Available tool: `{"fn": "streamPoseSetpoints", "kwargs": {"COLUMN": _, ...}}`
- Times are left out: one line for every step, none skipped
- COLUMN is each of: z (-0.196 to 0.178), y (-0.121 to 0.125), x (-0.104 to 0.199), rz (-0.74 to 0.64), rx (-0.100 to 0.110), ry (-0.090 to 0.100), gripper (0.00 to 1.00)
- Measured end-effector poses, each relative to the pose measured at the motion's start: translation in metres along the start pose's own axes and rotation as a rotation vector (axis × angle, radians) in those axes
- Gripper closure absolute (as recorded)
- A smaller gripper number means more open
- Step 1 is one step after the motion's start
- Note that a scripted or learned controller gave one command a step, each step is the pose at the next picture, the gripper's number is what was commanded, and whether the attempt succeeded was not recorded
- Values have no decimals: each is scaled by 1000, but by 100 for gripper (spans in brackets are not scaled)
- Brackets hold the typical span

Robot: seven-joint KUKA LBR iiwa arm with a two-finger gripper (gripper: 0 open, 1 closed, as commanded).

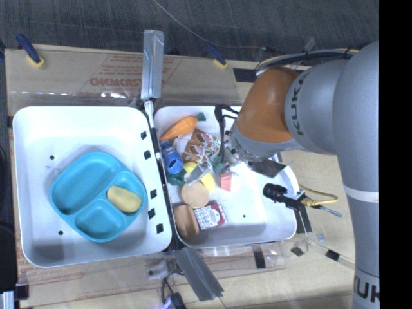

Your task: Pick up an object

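Note:
My gripper [223, 161] reaches down into the right bin [270, 227], mostly hidden under the orange and grey wrist. It hangs over a heap of small things at the bin's left half: a printed snack packet [201, 145], a small green piece [221, 167] and a pink piece [226, 181]. An orange carrot [179, 127] lies at the bin's far left corner. A blue bottle [172, 160] and a yellow piece [191, 168] lie beside the packet. Nearer the front are a round beige disc [194, 194], a red and white packet [210, 216] and a brown bread-like piece [185, 222].
The left bin [32, 127] holds a blue divided plate [77, 185] with a yellow oval thing [124, 199] in one compartment. A metal divider clamp [152, 63] stands between the bins at the back. The arm's bulk covers the right bin's far right part.

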State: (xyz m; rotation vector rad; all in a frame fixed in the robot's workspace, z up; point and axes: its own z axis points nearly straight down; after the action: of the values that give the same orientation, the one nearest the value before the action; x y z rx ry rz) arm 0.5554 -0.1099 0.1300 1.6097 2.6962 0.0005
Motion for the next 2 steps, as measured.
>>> {"fn": "streamPoseSetpoints", "kwargs": {"z": 20, "y": 29, "x": -12, "rz": 118, "rx": -20, "ry": -21, "gripper": 0}}
{"fn": "streamPoseSetpoints", "kwargs": {"z": 36, "y": 59, "x": -39, "rz": 246, "rx": 2, "ry": -1, "gripper": 0}}
